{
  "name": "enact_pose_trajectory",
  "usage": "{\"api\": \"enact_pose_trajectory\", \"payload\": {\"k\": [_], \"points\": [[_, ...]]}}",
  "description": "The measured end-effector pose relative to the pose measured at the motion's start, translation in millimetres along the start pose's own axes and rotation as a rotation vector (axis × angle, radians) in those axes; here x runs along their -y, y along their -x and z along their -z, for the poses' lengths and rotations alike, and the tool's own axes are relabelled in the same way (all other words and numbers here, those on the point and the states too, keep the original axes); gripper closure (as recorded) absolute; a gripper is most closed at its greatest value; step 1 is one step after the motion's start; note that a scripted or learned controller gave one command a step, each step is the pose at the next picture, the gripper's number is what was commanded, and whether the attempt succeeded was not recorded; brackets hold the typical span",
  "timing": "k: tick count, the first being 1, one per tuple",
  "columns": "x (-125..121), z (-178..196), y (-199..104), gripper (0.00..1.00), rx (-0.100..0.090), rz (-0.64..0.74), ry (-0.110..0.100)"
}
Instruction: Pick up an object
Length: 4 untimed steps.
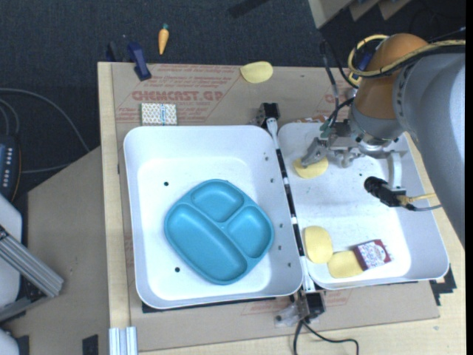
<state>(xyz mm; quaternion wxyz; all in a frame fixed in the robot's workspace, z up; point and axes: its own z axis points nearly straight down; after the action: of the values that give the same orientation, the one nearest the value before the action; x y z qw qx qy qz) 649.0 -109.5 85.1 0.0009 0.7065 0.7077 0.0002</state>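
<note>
So the arm is reaching in from 3 o'clock and the claw (pixel 319 156) is sitting low in the right bin (pixel 421 266), up toward that bin's 11 o'clock corner. It's hanging right at a pale yellow lumpy piece (pixel 311 168), looks like toy food, touching it or just about. I honestly cannot tell how the claw is set from this angle, so I'm not calling it a grab.

Nothing is looking lifted: the yellow piece is lying on the bin floor. So I'm judging the pick as barely underway, with the close and the lift both left to do.

Other candidates in the same bin: 2 more yellow pieces (pixel 318 243) down at 7 o'clock, touching each other, and a small dark red packet (pixel 372 254) just beside them. The left bin (pixel 148 146) is carrying a blue divided plate (pixel 218 230). Another yellow bit (pixel 256 72) is sitting out on the desk (pixel 199 91) at 12 o'clock.
</note>
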Motion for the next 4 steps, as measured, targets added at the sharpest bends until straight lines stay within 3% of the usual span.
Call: {"api": "enact_pose_trajectory", "payload": {"k": [1,2,3,4], "points": [[-15.8,-0.1,-13.5,0.0,0.0,0.0,0.001],[-16.5,10.5,-13.5,1.0,0.002,0.0,0.004],[-16.4,10.3,-13.6,0.0,0.002,0.001,0.004],[-1.6,-0.5,-15.3,0.0,-0.001,-0.001,-0.004]]}}
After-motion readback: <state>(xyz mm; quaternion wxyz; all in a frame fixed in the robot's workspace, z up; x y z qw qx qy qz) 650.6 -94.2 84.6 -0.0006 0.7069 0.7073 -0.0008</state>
